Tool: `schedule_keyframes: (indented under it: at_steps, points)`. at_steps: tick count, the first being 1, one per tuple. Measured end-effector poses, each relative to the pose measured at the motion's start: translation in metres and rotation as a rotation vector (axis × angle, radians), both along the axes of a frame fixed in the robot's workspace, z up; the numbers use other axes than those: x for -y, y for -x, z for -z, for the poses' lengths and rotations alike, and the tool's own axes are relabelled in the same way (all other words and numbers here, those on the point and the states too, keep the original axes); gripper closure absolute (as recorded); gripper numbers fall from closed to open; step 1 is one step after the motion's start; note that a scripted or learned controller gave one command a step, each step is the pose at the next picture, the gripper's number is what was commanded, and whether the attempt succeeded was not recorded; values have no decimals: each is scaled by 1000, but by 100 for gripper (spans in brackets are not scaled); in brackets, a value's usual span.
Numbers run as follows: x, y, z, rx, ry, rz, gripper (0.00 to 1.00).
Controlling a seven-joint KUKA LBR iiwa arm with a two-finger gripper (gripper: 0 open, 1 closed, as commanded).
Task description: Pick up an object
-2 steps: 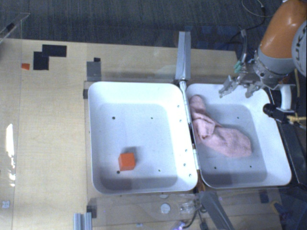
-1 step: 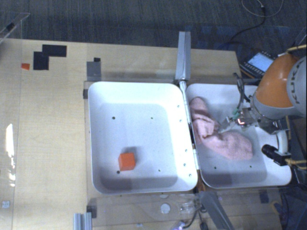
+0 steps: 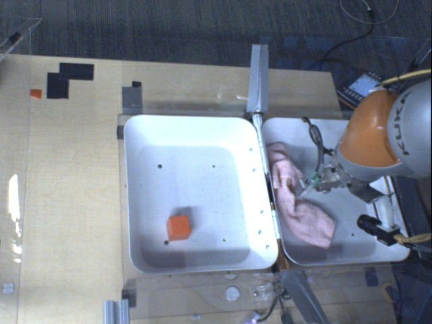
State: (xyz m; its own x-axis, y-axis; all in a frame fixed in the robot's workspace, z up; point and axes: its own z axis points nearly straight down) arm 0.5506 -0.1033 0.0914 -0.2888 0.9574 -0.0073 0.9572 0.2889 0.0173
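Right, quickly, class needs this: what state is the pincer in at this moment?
Pincer: over the pink cloth in the right bin; open, closed or holding cannot be told.

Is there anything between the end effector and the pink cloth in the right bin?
Nothing visible stands between them. The end effector sits low over the right bin, right at the pink cloth, which lies crumpled along that bin's left wall. The orange block is apart, in the left bin.
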Motion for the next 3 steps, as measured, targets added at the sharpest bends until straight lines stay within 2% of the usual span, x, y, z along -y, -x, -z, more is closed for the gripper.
schedule_keyframes:
  at_steps: [1, 2, 3]
  points:
    - [8, -95, 2, -6, -2, 117, 0]
    - [15, -35, 1, -5, -2, 88, 0]
    - [-13, -94, 1, -5, 3, -173, 0]
